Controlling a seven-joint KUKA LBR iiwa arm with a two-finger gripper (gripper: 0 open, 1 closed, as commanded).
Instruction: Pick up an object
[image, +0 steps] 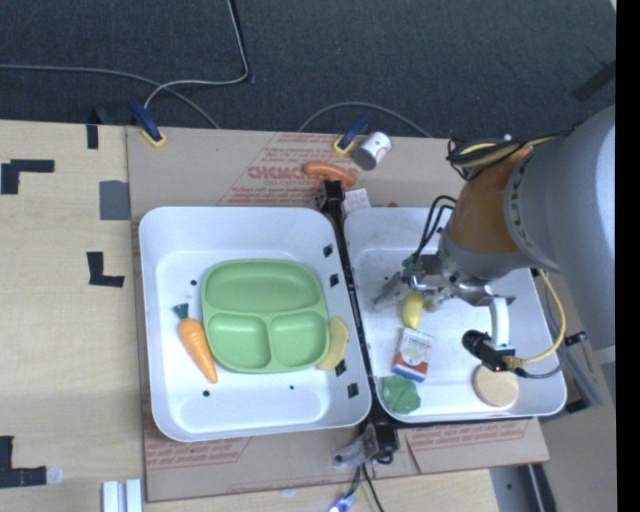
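Arm (520, 215): reaching in from the right, hanging over the right bin (520, 405).
Pincer (412, 290): pointing down into the right bin, just above a small yellow fruit (412, 312); opening of the pincer impossible to tell, nothing seen held.
Yellow fruit: lying in the middle of the right bin, just beside a small carton (413, 353).
Green leafy piece (401, 394): resting near the front wall of the right bin, below the carton.
Tan round disc (495, 387): sitting at the right bin's front right corner.
Left bin (160, 240): holding a green divided plate (266, 313), with a carrot (197, 345) lying to its left and a banana (337, 343) touching its right edge.
Bench (60, 300): carrying both bins side by side.
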